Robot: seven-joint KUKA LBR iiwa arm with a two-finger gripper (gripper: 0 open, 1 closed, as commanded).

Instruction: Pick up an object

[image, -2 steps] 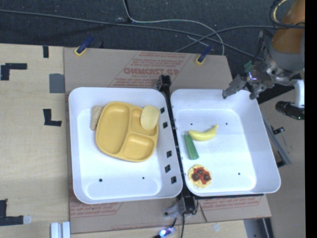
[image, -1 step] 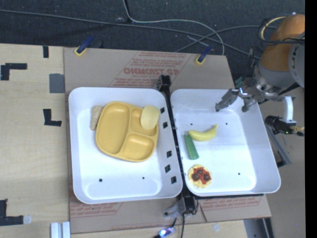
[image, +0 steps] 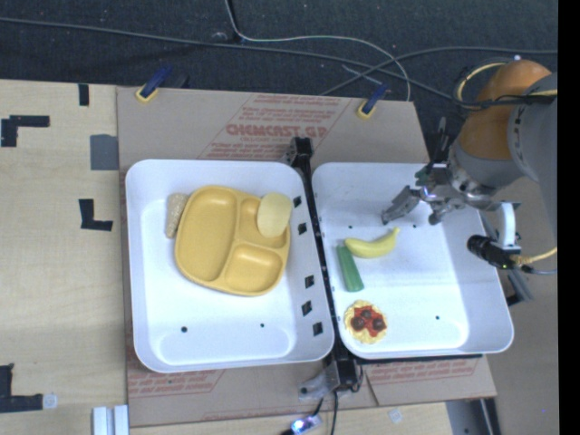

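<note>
In the right bin (image: 453, 279) lie a yellow banana (image: 372, 243), a green stick-shaped piece (image: 350, 266) just below it, and a small round pizza with red topping (image: 365, 322) near the front. My gripper (image: 415, 209) hangs over the right bin's upper part, up and to the right of the banana. Its fingers are spread open with nothing between them. The left bin (image: 154, 270) holds a yellow divided plate (image: 227, 243), a pale yellow round piece (image: 274, 214) on the plate's right rim, and a tan piece (image: 175, 214) at the plate's left side.
The grey arm with its orange band (image: 503, 107) comes in from the right over the right bin's far corner. A black divider (image: 313, 243) runs between the two bins. Cables (image: 362, 62) lie on the dark surface behind the cardboard.
</note>
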